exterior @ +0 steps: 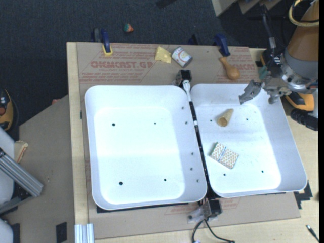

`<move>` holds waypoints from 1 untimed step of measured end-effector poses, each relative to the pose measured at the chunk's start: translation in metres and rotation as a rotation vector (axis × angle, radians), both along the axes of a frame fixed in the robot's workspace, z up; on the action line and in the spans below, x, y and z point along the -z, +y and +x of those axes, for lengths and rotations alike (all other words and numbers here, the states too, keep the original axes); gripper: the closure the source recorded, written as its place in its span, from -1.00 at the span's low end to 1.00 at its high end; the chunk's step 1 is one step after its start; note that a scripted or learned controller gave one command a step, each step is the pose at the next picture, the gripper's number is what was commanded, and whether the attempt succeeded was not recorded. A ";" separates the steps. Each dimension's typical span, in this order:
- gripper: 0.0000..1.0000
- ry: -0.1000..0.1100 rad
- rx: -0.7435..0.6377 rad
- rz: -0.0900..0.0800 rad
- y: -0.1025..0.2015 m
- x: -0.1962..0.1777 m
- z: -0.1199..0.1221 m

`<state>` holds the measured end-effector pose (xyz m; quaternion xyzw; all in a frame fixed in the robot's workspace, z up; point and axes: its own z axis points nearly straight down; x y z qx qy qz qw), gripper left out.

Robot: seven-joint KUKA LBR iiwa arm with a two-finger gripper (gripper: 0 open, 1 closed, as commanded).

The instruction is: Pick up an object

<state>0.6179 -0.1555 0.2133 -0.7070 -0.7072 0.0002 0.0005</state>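
In the right bin lie two objects: a small tan cone near the upper middle and a flat patterned packet with white and blue dots lower down. My gripper hangs over the bin's upper right corner, its two grey fingers spread apart with nothing between them. The cone lies to the lower left of it, well apart. Behind the gripper rises the arm's orange band.
The left bin sits beside the right one. On the board behind the bins lie a yellow wedge, a small white box and a wooden-handled tool. Blue clamps hold the board's far edge.
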 end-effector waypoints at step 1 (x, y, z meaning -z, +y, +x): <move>-1.00 0.003 -0.004 0.002 0.048 0.112 0.019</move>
